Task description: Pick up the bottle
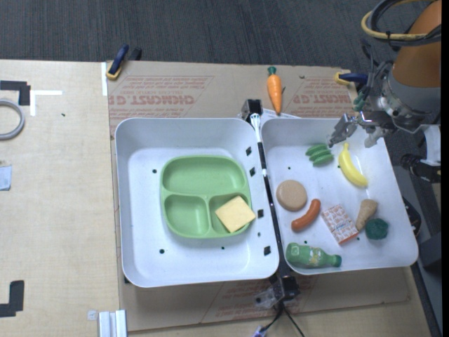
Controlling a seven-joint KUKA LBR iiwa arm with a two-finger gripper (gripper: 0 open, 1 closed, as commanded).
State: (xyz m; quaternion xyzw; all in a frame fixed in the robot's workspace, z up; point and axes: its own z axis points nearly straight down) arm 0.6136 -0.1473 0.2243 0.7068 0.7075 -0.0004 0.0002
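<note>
The bottle (312, 256) is green with a label and lies on its side in the right bin (396, 255), at that bin's front left corner. My gripper (356, 135) hangs over the back right part of the same bin, just above the top end of a banana (352, 167). Its fingers are open with nothing between them. The bottle lies far from it, toward the front edge and to the left.
The right bin also holds a green pea pod (319, 154), a round bun (292, 194), a sausage (306, 215), a red-and-white packet (339, 224), a cone (365, 213) and a dark green lump (377, 229). In the left bin, a green divided plate (200, 181) carries a yellow block (234, 213). A carrot (273, 90) lies behind the bins.
</note>
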